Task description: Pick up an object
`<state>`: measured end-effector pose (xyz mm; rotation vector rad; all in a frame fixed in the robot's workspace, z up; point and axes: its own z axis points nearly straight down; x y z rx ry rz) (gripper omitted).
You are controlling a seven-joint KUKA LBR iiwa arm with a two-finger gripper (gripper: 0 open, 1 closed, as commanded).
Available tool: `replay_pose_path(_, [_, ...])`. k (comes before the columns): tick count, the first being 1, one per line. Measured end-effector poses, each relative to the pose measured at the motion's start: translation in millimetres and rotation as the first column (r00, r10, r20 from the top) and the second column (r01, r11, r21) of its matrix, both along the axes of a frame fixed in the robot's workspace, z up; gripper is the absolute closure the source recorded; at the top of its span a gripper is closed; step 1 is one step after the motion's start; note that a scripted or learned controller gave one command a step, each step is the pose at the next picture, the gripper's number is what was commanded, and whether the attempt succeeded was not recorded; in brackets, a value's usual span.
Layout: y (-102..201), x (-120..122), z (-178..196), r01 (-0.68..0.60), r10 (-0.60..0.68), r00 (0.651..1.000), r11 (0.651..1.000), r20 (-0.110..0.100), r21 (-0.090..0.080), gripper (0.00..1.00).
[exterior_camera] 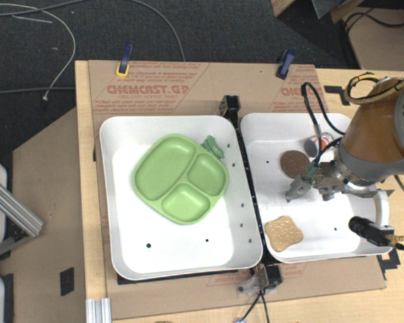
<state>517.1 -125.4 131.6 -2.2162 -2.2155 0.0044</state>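
Nearby, end effector [300,186] spread open, holding nothing, between brown disc [293,162] and cracker [283,233].

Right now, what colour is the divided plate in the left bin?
Light green, seen in the camera view: divided plate.

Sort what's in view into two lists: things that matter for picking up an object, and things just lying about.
For the job:
- gripper, down in the right bin
- brown round disc, next to the gripper
- tan cracker-like piece, near the right bin's front corner
- green divided plate in the left bin
- small green piece at the plate's far edge

Lying about:
- blue clamps on the cardboard
- cables on the floor
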Motion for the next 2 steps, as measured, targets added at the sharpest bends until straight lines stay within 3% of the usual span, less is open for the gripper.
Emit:
replay_pose_path(1, [0.8, -0.5, -49.2, 0.0, 0.0, 1.0, 1.0, 0.003, -0.001, 0.0])
replay_pose_path(2, [0.6, 0.8, -35.8, 0.001, -0.001, 1.0, 1.0, 0.008, -0.002, 1.0])
